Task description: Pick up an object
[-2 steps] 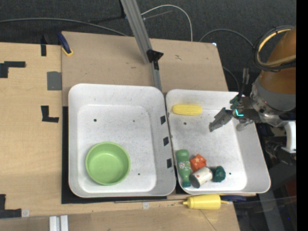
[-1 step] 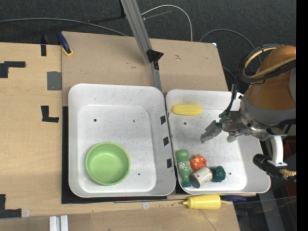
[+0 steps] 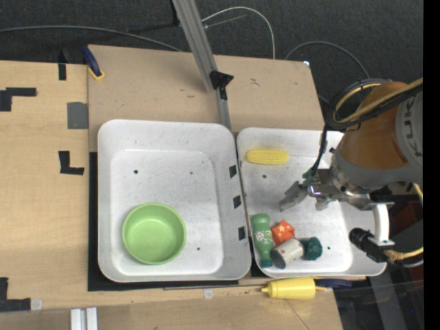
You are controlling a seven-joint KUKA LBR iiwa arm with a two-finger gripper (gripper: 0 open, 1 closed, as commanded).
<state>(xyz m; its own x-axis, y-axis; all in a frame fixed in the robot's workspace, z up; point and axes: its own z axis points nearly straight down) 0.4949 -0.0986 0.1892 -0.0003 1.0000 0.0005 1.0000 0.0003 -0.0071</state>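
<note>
Arm: reaches in from the right, orange band (image 3: 375,139) above the wrist, bent low over the right bin (image 3: 330,270).
Gripper (image 3: 302,198): hangs above the middle of the right bin's floor, dark fingers (image 3: 292,196) pointing left and down.
Finger state: they look spread apart, with white bin floor between the tips and nothing held there.
Corn (image 3: 267,157): a yellow cob lying flat near the back wall of the right bin, well apart from the gripper.
Green bottle (image 3: 260,232): lies along the left wall of the right bin, near the front, below and left of the gripper.
Orange block (image 3: 282,232): just beside the green bottle, on its right.
Grey can (image 3: 287,253): on its side at the front, touching or nearly touching the orange block and the bottle's lower end.
Dark green piece (image 3: 313,247): just right of the can; I cannot tell what it is.
Left bin (image 3: 165,133): holds a green bowl (image 3: 154,233), upright, in the front left corner.
Yellow bottle (image 3: 294,289): lies on the bench outside the right bin, along its front edge.
Pole (image 3: 196,36): grey, slanting down from the top to the gap between the bins.
</note>
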